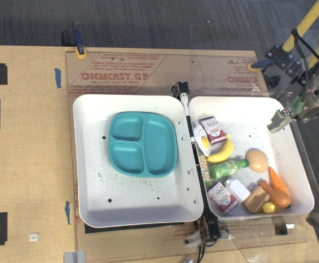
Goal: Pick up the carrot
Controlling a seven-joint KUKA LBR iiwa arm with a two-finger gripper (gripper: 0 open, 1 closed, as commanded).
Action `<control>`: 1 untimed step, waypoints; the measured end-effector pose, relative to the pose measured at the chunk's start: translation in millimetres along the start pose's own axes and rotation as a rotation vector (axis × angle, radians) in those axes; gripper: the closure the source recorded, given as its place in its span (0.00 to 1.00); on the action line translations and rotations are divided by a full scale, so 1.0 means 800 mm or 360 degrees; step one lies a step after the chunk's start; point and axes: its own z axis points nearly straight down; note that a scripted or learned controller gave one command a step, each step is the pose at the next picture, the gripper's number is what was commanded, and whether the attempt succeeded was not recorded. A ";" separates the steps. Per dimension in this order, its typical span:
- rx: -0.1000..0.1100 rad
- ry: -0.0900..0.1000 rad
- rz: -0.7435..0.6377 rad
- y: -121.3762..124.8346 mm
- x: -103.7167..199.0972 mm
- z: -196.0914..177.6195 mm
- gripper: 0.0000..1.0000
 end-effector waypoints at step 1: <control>0.0011 0.0007 -0.0004 0.000 0.003 0.005 0.00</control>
